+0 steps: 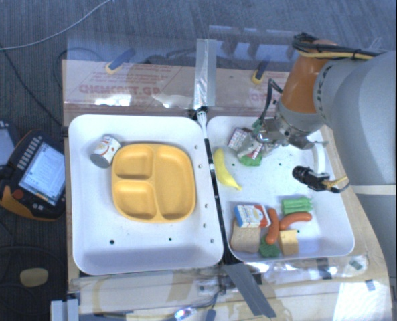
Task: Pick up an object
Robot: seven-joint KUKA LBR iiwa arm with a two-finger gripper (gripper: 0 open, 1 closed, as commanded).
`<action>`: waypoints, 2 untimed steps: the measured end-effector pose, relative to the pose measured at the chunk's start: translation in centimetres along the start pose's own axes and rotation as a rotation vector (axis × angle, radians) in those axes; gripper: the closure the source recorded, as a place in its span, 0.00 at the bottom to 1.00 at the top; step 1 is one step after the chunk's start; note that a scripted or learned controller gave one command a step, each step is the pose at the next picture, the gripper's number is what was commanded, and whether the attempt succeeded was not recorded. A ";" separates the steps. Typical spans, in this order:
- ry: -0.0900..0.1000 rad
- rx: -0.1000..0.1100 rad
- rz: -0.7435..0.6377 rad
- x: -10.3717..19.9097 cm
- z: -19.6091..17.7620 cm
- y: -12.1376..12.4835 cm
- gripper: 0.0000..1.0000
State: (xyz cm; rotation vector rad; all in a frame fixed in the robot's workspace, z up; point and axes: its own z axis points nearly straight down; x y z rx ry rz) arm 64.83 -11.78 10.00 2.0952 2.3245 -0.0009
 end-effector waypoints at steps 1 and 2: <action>0.007 0.010 0.041 6.3 -8.4 1.6 1.00; 0.006 0.009 -0.155 9.3 -8.4 3.0 1.00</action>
